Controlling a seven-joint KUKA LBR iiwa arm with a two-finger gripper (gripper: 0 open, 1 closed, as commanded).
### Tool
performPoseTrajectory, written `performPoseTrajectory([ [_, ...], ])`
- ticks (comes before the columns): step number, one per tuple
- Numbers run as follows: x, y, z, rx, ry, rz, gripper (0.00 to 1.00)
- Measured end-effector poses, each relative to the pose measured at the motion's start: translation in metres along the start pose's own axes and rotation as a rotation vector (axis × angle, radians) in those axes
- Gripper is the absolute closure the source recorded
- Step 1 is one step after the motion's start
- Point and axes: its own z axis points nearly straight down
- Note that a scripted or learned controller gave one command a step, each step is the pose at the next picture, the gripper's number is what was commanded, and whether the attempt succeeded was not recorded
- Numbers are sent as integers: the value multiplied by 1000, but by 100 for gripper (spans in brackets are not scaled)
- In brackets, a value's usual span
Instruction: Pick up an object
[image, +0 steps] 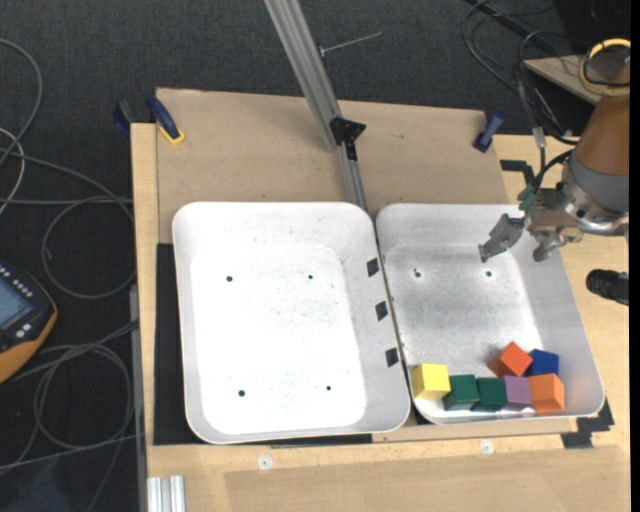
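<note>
The gripper (518, 243) hangs over the far right part of the right bin (450, 300), its 2 fingers (497, 241) spread apart with nothing between them — one dark grey finger slants down to the left, the other is shorter and partly lost against the wrist. Above it the grey arm (600, 180) with its orange band is cut off by the frame's right side.

The blocks lie well apart from the fingers, crowded into the bin's near right corner. They form a row whose long axis runs left to right along the near wall: yellow block (432, 379), 2 green blocks (463, 390), purple block (518, 391), orange block (547, 392). Behind the row sit a red-orange block (514, 358), turned on the diagonal, and a blue block (545, 362) — partly hidden by its neighbours. The left bin (270, 320) lies beside it.
</note>
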Motion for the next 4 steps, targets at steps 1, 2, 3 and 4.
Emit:
performPoseTrajectory([
  [1,0,-6,44,0,0,-1,0],
  [2,11,-6,97,0,1,-2,0],
  [3,10,-3,82,-9,-1,-1,100],
  [4,13,-12,29,-14,-3,-2,100],
])
